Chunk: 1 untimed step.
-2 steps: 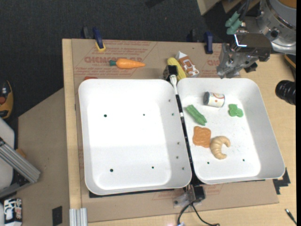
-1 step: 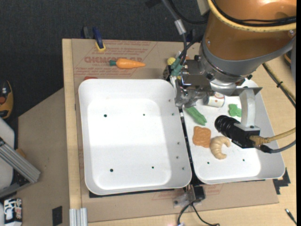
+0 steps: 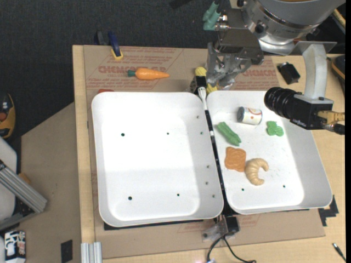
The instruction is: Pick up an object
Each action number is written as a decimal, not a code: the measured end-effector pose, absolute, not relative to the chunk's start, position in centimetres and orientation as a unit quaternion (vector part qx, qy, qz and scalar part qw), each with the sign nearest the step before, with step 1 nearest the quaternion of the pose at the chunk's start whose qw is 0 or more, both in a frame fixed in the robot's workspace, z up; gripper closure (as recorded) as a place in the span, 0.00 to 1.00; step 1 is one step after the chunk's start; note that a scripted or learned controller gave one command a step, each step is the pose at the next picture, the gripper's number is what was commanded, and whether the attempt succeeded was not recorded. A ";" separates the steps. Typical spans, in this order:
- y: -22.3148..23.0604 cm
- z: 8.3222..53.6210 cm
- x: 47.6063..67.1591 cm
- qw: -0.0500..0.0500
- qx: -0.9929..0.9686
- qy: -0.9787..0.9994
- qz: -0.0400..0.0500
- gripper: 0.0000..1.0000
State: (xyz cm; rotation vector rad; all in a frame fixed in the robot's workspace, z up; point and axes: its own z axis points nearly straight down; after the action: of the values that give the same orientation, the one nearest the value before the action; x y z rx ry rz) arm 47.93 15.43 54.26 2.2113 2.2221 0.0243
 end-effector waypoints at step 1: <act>21.5 42.1 47.8 -0.003 0.705 0.709 -0.006 1.00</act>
State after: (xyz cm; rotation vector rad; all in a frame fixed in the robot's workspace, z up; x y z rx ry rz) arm 47.76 21.49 42.05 2.2184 2.2329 -0.0188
